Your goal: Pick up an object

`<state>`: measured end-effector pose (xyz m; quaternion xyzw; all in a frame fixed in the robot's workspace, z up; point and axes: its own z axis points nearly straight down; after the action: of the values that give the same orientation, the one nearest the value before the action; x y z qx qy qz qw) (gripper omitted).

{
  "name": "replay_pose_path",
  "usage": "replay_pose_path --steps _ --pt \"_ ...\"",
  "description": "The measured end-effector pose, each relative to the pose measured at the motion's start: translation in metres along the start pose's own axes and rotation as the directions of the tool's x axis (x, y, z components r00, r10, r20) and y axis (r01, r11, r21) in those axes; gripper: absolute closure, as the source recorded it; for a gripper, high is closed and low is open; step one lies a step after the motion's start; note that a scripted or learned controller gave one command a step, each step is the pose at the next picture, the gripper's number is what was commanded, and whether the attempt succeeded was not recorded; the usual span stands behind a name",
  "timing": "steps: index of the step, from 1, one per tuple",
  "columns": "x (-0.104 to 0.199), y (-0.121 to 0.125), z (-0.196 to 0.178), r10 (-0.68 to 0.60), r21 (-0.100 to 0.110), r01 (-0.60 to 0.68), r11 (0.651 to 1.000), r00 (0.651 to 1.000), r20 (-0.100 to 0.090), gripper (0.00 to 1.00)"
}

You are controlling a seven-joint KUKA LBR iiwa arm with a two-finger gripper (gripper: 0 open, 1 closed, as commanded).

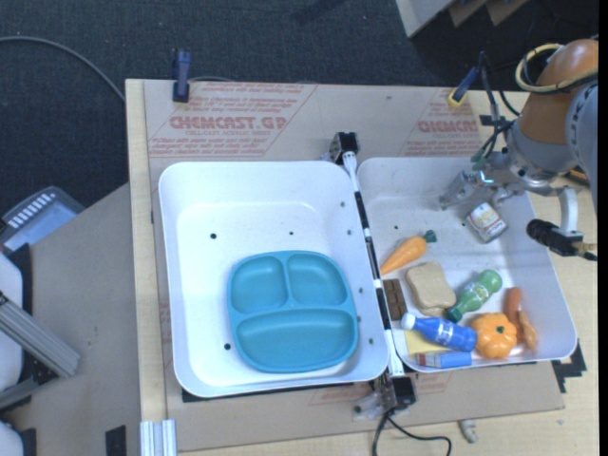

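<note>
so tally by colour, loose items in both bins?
Orange: 3 — carrot, pumpkin, sausage
Blue: 2 — divided plate, blue bottle
Green: 1 — green bottle
Tan: 1 — bread slice
White: 1 — small can
Yellow: 1 — flat piece
Total: 9

Arm (560,112): grey rounded housing, orange band above wrist. Black cables routed along upper side, one yellow loop near orange band. Wrist section grey, metallic fittings. Gripper (467,190): bare silver metal, two fingers, small hardware at base. Black cylindrical part projects below wrist.
</note>
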<state>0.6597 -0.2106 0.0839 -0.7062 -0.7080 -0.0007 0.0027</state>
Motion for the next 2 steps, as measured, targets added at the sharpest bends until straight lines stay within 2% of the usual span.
replay_pose_path --steps 1,2 --pt "0.002 -0.027 -0.001 0.002 -0.002 -0.002 1.0 1.0 0.005 0.0" --pt "0.002 -0.026 -0.011 0.001 -0.004 -0.001 1.0 1.0 0.006 1.0"
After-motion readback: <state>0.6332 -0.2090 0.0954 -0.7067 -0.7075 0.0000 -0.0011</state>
